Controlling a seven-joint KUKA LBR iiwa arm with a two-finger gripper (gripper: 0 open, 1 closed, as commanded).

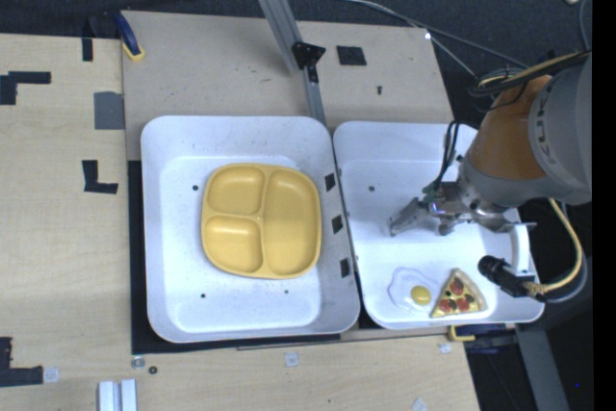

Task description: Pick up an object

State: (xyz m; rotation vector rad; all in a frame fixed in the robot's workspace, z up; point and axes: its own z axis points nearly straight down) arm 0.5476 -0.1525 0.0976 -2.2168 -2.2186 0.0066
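The gripper [402,222] hangs low over the bare middle of the right bin [385,149], holding nothing — how wide it stands I cannot tell. The fried egg [412,291] and pizza slice [458,295] lie side by side at the bin's near edge. It looks like the approach; next it must come toward them and descend.

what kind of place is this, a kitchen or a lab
Most likely a robot lab, not a kitchen. A grey and orange robot arm reaches over two white bins on a wooden bench with loose cables, and the food, a fried egg and pizza slice, looks like toys.
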